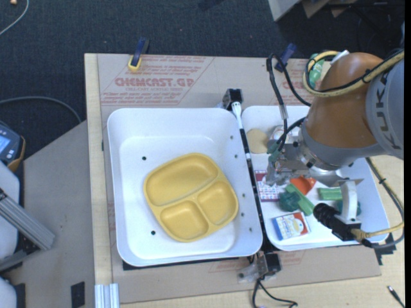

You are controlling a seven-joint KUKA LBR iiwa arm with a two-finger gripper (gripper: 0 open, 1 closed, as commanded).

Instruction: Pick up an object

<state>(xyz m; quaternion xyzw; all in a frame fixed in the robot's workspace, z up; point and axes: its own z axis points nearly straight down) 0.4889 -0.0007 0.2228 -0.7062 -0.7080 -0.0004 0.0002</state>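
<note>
If you start at the near end of the right bin (308, 239), you meet one small white card (290, 225) with red and blue print, lying flat on the bin floor. Just beyond it sit two green pieces, a dark lumpy one (295, 202) and a paler bar (331, 193). One orange piece (302, 185) touches the dark one. They look tumbled in loose, as things meant to be picked in any order.

The claw (279, 172) hangs low over this clutter, close to the wall shared with the left bin and beside one red-and-white patterned scrap (262, 185). You cannot tell whether it is wide, narrow or holding anything, because the wrist covers it from above. I judge that the object it is after lies right under it, among the orange piece and the scrap.

Farther on, one pale round lump (257, 140) rests alone at the far end. The left bin (122, 140) holds a single yellow plate (189, 196) with three compartments, lying flat and apart from the walls. That makes two bins in all on the bench (160, 82).
</note>
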